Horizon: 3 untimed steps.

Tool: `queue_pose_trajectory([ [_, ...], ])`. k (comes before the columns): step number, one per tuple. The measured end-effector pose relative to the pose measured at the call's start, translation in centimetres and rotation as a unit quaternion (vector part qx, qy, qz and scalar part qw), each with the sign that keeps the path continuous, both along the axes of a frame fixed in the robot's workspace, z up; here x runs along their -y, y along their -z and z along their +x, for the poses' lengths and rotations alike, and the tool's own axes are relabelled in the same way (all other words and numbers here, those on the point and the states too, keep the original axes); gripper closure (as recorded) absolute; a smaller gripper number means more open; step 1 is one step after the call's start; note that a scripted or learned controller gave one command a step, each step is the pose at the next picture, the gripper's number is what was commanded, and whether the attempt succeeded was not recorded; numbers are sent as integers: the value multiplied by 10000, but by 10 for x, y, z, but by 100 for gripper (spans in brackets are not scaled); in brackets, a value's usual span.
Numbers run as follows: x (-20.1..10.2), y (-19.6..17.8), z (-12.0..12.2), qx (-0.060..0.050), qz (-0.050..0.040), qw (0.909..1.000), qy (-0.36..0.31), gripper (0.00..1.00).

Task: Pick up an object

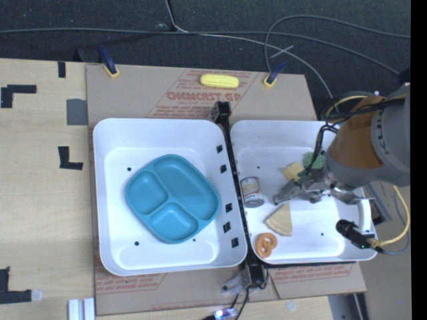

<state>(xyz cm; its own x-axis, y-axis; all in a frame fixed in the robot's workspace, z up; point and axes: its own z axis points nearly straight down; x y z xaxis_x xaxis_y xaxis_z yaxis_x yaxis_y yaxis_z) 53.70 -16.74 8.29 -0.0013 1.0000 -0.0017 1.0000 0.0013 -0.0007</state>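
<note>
Two shallow white bins, the left bin [107,179] and the right bin [313,245], side by side on one cardboard sheet [193,99] marked with red lettering. In the left bin, one blue divided tray [172,197] with three compartments, flat on the floor.

In the right bin, four small objects: one small tin can [251,192] near the wall by the divider, one tan wedge-shaped piece [280,220] just right of and below the can, one pretzel-shaped piece [265,244] at the near left corner, and one pale yellow lump [293,172] further back, near the wrist.

Reaching in from the right, one grey arm with an orange band, its gripper [280,197] low over the right bin, between the yellow lump and the wedge, pointing toward the can. Released or clenched: cannot tell. Nothing seen to be held.

Behind the bins, one yellow corn-like object [219,81] on the cardboard, between two blue-and-yellow clamps [109,64].
</note>
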Motion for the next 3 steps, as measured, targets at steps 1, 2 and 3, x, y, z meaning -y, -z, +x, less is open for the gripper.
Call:
queue_pose_trajectory([
  [1, 1, -13, 1, 19, -10, 10000, -1, 100],
  [2, 6, -56, 3, 12, 5, 10000, 3, 100],
  [3, 4, -116, 11, 30, 0, 10000, -4, 100],
])
